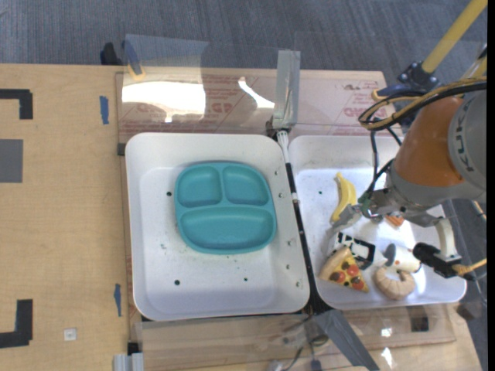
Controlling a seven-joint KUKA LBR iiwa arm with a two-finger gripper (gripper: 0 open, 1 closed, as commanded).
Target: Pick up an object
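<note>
The right bin (325, 178) holds several small things. A yellow banana (345, 192) lies near its middle. A pizza slice toy (344, 270) and a tan bagel (394, 282) rest near the front wall. A black-and-white piece (356, 246) sits just behind the pizza slice. My gripper (357, 213) hangs low over this bin, just right of the banana's lower end and above the black-and-white piece. I see nothing held in it. A small orange-and-white thing (394, 221) shows right beside the gripper.
The left bin (147, 207) holds a teal divided plate (226, 206). A metal divider post (285, 91) rises behind the wall between the bins. The grey and orange arm (433, 149) covers the right bin's far right part.
</note>
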